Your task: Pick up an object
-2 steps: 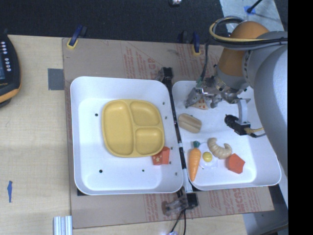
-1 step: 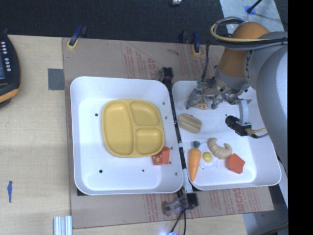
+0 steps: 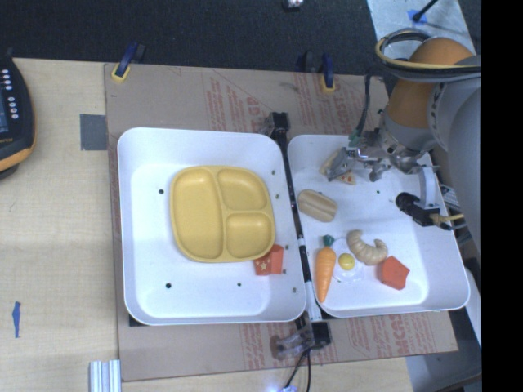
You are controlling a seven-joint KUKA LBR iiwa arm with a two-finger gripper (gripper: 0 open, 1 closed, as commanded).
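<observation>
Claw (image 3: 350, 163) hangs over the right bin (image 3: 445, 300) at about its 11 o'clock corner, low and near the floor; whether it is released or clenched I cannot tell, and nothing shows in its grip. No item lies directly under it. A small red speck sits just beside it at 5 o'clock.

Candidates lie toward 6 o'clock from the claw. The bread roll (image 3: 317, 206) rests against the bin's left wall, nearest the claw. Further down sit the carrot (image 3: 324, 273), a croissant (image 3: 365, 247), a small yellow bit (image 3: 346, 261) between them, and a red block (image 3: 394, 273) at 4 o'clock of the group. The left bin (image 3: 135, 219) bears a yellow tray (image 3: 221, 213) and a second red piece (image 3: 270, 261) at the tray's 5 o'clock.

Risks, as I judge them: a close here would likely grab air. The roll hugs the wall, so one finger could strike the rim. The carrot, croissant and yellow bit crowd together, so a descent may nudge neighbours or pinch two. The rounded roll could squirt out sideways.
</observation>
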